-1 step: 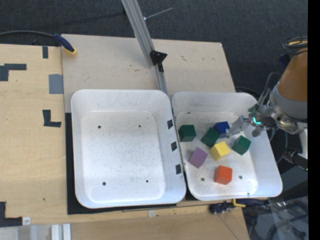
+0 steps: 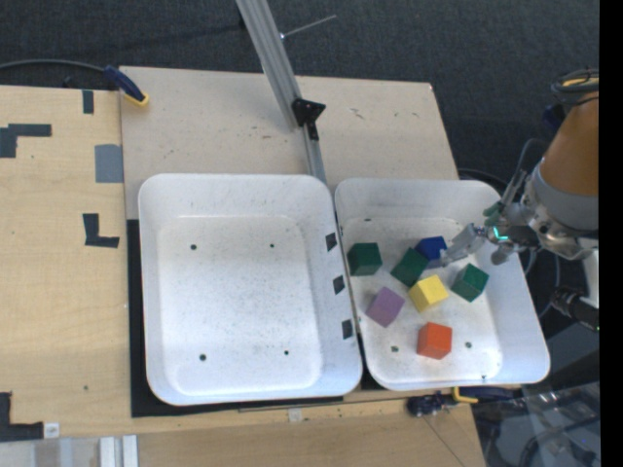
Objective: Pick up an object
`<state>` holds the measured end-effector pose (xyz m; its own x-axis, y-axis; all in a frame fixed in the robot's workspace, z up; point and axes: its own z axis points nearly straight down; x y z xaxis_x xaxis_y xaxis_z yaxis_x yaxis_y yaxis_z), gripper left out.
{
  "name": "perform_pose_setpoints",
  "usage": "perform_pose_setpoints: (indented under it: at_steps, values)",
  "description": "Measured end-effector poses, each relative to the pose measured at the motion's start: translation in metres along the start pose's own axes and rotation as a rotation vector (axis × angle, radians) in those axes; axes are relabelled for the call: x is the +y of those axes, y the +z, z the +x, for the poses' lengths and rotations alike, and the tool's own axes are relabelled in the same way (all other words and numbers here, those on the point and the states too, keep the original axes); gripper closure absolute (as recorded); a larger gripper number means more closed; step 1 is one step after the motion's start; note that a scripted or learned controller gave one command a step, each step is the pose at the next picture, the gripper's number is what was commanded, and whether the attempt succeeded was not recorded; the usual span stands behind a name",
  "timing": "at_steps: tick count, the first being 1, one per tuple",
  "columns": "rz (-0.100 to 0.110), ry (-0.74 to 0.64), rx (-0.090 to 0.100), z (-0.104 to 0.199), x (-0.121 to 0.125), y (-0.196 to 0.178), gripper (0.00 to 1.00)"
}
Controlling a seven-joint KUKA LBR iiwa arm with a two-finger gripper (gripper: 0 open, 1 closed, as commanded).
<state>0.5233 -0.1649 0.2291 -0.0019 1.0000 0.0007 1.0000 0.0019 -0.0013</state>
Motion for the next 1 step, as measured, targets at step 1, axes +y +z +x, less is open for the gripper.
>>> perform_pose_setpoints:
  at_steps: [1]
  values:
    - [0.006, 0.002, 0.001, 0.0011, -0.0107, 0.0575, 0.00]
